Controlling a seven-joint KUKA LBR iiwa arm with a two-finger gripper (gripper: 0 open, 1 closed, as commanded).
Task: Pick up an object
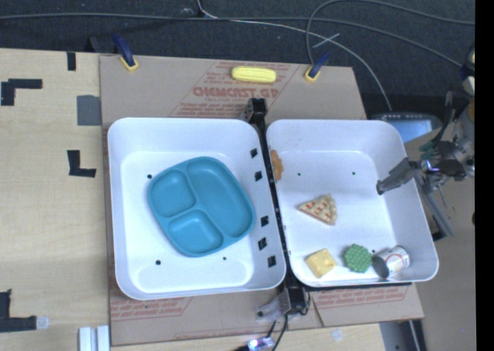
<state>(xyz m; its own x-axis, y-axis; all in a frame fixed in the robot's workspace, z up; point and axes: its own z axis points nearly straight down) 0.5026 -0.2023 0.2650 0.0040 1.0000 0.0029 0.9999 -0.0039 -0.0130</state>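
Observation:
In the right bin (pixel 349 135) lie a pizza slice (pixel 319 209), a yellow cheese block (pixel 320 262), a green bumpy toy (pixel 356 258) and a silver can (pixel 391 261) on its side in the near right corner. A small orange piece (pixel 275 164) rests against the bin's left wall. My gripper (pixel 390 179) comes in from the right and hangs over the bin's right rim, pointing down and left. It is well right of the pizza slice and above the can, with nothing seen in it.
The left bin (pixel 131 187) holds a blue divided plate (pixel 200 205). A yellow corn toy (pixel 253 75) lies on the cardboard behind the bins. Black cables run across the dark back area. Clamps hold the cardboard's far corners.

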